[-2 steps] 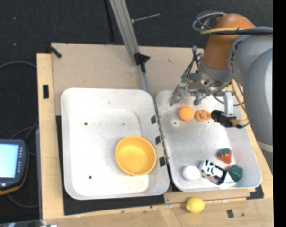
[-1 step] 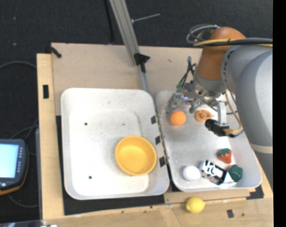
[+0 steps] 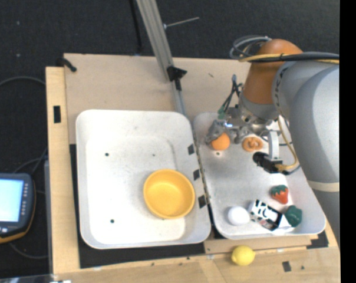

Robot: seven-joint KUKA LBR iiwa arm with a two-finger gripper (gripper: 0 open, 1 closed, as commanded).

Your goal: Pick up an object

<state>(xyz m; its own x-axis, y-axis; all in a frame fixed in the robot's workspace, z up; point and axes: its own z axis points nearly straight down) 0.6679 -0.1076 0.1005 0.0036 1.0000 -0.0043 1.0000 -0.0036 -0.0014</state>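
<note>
The arm [image 3: 307, 117] is running off the right edge and covering the right bin's [image 3: 237, 175] far right corner. The gripper's [image 3: 232, 135] fingers are blurring into clutter around an orange ball [image 3: 220, 141], so their spacing is proving unreadable. A screen [image 3: 7, 202] is getting cropped at the left edge
</note>
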